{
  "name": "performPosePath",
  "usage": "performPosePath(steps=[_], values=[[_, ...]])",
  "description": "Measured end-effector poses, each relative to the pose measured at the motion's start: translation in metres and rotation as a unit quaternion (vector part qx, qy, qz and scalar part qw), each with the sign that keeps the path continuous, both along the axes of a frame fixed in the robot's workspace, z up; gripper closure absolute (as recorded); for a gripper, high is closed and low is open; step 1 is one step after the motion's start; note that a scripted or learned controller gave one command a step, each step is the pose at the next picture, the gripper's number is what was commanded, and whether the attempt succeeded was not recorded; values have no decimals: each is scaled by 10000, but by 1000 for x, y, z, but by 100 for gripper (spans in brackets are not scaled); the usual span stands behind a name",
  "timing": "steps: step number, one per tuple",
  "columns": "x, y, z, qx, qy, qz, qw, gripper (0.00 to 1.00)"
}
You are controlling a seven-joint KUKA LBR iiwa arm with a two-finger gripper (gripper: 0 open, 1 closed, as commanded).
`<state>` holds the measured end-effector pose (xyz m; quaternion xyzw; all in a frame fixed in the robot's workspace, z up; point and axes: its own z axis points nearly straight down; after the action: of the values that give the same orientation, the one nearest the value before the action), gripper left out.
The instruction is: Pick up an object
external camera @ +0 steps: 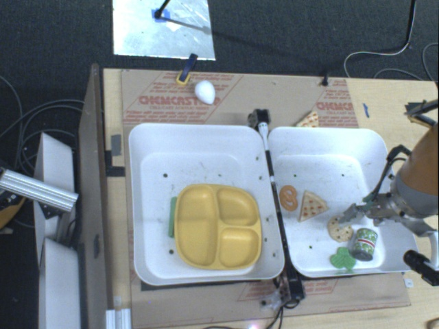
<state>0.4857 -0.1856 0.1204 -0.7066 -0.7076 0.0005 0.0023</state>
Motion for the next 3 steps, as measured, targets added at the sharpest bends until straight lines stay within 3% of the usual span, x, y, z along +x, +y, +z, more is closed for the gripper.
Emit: performPosePath(steps=[1, 2, 3], values=[[8, 11, 112, -28, -72, 24, 10000, 0], [0, -3, 61, -12, -9, -8, 10000, 0], [0, 33, -33, 3, 2, 20, 10000, 0]])
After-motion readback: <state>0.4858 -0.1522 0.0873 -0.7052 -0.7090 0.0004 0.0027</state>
